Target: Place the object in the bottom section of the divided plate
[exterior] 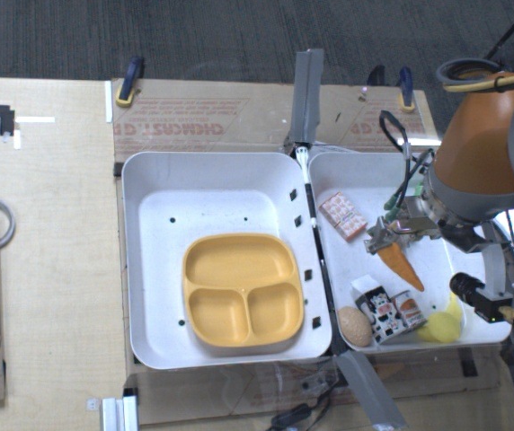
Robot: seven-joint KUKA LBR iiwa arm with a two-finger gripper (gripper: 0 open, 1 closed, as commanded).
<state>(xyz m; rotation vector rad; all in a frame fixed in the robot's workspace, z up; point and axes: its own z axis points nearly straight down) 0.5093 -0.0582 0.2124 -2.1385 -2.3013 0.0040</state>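
Seen from above at a slant, two shallow white bins sit side by side on the bench, their walls smooth, glossy plastic with rounded corners. The left bin (149, 241) holds a yellow divided plate (242, 288), a matte, rounded rectangle with one wide compartment across its far side and two smaller ones along its near side. All three compartments look bare.

The right bin (347, 182) holds several small things. An orange carrot (403, 266), a smooth tapered cone, lies near the bin's middle. Its long axis runs on a diagonal, the thick end toward the upper left and the narrow tip toward the lower right. The gripper (390, 234) hangs at the carrot's thick end, and the metal fingers seem to close around that end, though the wrist hides the contact and the grip is not plainly visible. The carrot is over the right bin, well apart from the plate.

Near the far-left part of the same bin lies a pink, checkered block (342, 215), tilted. Along the near edge are a tan, egg-shaped object (356, 326), a small printed box (386, 310) touching it, and a yellow lemon-like fruit (441, 324) just beside the box.

The arm (482, 146) reaches in from the right, with a broad orange shell above grey links and dark cables looping around it.
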